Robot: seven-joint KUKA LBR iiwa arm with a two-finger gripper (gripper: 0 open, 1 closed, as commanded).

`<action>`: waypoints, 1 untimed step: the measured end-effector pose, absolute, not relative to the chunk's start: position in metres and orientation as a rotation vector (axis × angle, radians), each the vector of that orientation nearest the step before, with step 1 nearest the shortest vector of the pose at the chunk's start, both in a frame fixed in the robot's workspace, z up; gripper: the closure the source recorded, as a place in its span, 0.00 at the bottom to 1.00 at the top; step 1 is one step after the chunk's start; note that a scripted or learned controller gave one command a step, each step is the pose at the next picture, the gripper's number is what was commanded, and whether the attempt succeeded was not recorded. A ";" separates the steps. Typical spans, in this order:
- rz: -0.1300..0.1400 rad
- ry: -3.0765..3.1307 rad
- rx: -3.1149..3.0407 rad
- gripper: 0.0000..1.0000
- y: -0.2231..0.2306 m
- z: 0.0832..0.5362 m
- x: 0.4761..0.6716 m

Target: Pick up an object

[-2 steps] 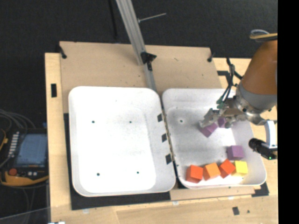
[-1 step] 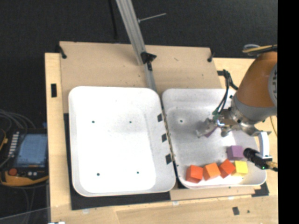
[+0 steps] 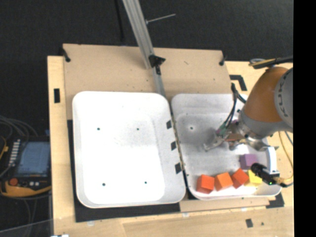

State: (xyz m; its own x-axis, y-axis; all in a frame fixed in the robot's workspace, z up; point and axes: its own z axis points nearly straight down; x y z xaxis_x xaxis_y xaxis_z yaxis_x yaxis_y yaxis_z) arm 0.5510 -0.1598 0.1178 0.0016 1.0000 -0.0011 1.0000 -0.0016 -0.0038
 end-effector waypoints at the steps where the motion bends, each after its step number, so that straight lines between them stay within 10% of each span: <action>1: -0.004 -2.215 -2.234 1.00 -0.160 0.132 0.553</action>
State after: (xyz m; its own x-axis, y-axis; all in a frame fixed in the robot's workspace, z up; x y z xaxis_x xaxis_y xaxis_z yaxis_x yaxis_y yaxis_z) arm 0.5531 -0.1602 0.1319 0.0087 1.0000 -0.0012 0.9999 -0.0087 0.0051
